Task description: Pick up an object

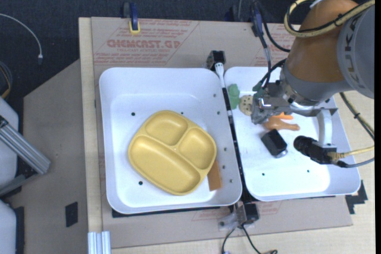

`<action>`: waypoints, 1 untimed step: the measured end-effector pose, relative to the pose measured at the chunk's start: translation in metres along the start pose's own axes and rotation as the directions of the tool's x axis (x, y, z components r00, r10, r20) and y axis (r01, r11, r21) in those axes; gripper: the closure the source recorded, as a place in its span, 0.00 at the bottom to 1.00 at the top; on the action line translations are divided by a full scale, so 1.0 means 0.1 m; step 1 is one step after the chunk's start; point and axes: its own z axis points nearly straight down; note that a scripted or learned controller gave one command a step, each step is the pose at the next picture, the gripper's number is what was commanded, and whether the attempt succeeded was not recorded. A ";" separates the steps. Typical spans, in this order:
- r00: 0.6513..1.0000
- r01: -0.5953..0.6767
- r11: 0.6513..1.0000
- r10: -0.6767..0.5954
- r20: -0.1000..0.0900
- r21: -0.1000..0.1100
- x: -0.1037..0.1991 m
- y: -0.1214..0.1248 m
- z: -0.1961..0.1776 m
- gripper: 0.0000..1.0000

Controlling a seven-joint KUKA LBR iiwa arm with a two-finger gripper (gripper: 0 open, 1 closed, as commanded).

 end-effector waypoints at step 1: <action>1.000 -0.001 1.000 0.001 0.001 0.000 0.43 -0.07 -0.02 1.00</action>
